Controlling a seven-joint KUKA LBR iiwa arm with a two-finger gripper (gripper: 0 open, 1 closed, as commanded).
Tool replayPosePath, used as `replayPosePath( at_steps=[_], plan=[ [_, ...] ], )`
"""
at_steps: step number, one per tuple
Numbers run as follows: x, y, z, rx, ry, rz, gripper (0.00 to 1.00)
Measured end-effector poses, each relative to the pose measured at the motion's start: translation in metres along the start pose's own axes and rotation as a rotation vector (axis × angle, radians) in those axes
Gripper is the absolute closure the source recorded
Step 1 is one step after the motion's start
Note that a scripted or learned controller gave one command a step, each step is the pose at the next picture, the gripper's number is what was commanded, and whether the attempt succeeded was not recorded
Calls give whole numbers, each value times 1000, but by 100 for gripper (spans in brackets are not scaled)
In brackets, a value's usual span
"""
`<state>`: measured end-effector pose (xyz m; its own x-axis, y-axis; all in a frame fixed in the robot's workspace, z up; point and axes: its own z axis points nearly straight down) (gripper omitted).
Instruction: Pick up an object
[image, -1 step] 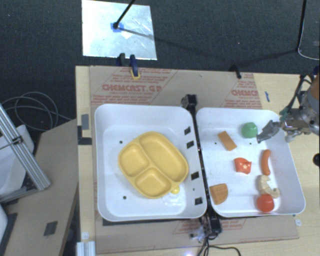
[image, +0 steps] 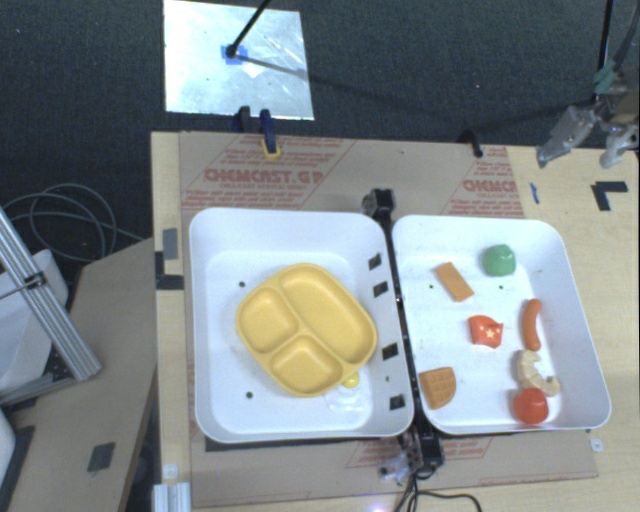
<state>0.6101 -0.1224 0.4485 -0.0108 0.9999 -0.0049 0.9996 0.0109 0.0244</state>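
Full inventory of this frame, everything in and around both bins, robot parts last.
White shallow plastic bins: 2, white, side by side on the bench; left, right.
Yellow three-compartment plastic tray: 1, yellow, left bin.
Green round toy: 1, green, right bin, far side.
Orange flat rectangular block: 1, orange, right bin, left of the green toy.
Red chunky toy: 1, red, right bin, middle.
Orange-red sausage toy: 1, right bin, right side.
Cream curved toy: 1, cream, below the sausage.
Red round tomato-like toy: 1, red, near right corner.
Tan bread-slice toy: 1, tan, near left corner.
Shiny metal sheet: 1, silver, beyond the bench.
Grey gripper: 1, top right, off the bins; holds nothing visible.
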Motion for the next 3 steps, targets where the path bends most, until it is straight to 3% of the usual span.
replayPosePath(
  at_steps=[1,2,3],
  plan=[
    [57,-104,80,34,8,3,0],
    [54,-98,66,18,4,1,100],
    [16,-120,-41,10,2,13,100]
  ],
)
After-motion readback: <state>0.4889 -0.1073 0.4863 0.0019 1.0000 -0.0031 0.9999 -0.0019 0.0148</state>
